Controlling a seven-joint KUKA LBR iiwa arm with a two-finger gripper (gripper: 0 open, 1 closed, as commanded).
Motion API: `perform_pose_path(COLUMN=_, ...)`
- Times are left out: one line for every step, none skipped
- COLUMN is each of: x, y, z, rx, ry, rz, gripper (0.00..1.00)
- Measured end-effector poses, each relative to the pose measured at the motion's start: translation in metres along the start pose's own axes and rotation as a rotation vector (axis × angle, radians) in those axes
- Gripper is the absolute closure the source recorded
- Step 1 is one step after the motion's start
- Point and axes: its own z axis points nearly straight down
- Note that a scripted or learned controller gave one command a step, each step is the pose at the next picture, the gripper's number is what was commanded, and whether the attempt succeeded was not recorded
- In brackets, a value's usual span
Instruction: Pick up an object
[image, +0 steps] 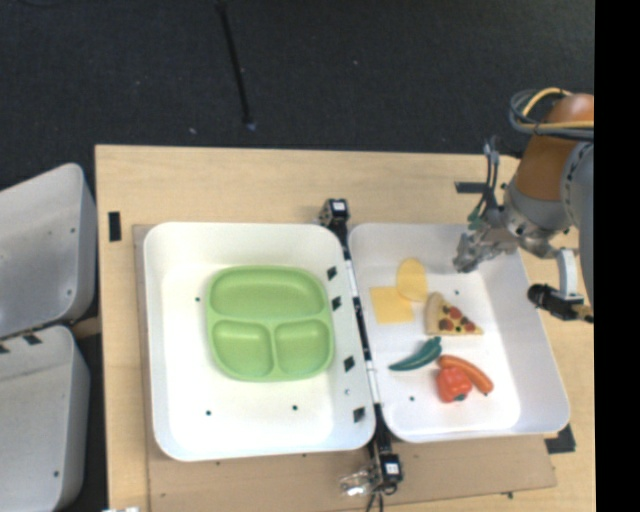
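The right bin (520, 330) holds several toy foods: a yellow rounded piece (411, 278), a flat yellow cheese square (391, 305), a pizza slice (449, 317), a green chili (417, 356), a red pepper (453, 384) and an orange carrot-like piece (472, 369). My gripper (471, 254) hangs over the far right corner of this bin, right of the yellow piece and above the pizza slice. Nothing shows between its fingers.
The left bin (170, 330) carries a green three-part plate (269, 321). Black clips (334, 211) sit along the seam between the bins. The wooden bench (250, 180) surrounds both bins, and grey panels (40, 270) stand at the left.
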Motion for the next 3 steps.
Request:
perform_pose_path(x=0.002, y=-0.003, z=-0.064, rx=-0.004, ry=0.004, rz=0.002, gripper=1.00)
perform_pose_path(x=0.005, y=-0.004, z=-0.127, rx=-0.003, ry=0.004, rz=0.003, gripper=1.00)
perform_pose_path(x=0.003, y=-0.003, z=-0.176, rx=-0.003, ry=0.004, rz=0.001, gripper=1.00)
